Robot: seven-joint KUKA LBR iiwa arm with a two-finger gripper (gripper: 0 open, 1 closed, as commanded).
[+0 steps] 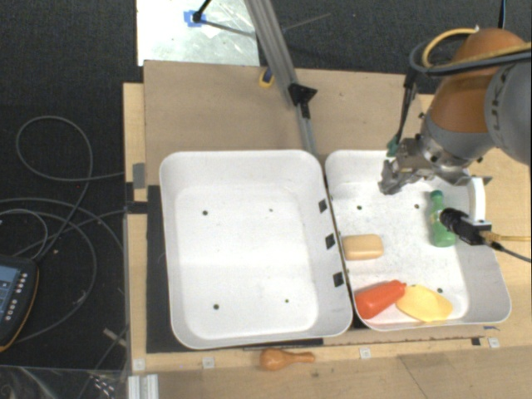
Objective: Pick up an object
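Observation:
In the right bin lie a tan block, a red-orange piece, a yellow piece and a green bottle-shaped object. The gripper hangs over the bin's upper middle, above and to the right of the tan block and left of the green object. I see nothing between its fingers; the wrist hides whether they are open or shut.
The left bin sits beside the right one, with black clips along their shared edge. A tan pear-shaped object lies on the bench in front of the bins. A slanted metal pole crosses the back. Cables lie on the floor at left.

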